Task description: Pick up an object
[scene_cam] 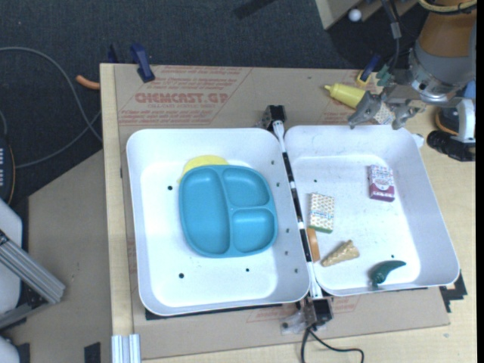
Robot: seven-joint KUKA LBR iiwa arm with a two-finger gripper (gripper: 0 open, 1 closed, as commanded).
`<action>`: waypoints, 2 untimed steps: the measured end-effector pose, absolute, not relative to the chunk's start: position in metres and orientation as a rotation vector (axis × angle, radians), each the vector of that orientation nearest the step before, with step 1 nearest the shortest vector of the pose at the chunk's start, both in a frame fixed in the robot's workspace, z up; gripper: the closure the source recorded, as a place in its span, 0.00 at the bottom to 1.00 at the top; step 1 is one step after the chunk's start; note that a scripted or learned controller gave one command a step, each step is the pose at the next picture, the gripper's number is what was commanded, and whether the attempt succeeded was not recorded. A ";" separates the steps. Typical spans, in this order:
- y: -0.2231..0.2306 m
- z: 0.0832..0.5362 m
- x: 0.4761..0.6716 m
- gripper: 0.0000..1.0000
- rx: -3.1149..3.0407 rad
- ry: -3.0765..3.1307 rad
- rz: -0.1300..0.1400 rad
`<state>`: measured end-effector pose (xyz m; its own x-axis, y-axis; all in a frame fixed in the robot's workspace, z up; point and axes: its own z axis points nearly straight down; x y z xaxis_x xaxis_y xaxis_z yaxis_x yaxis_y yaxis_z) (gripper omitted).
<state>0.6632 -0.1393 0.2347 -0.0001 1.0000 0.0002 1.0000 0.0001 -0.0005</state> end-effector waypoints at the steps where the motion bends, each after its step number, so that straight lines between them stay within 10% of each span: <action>1: -0.225 0.156 0.563 0.00 -2.223 -2.219 0.004; 2: -0.199 0.084 0.591 0.00 -2.217 -2.220 0.002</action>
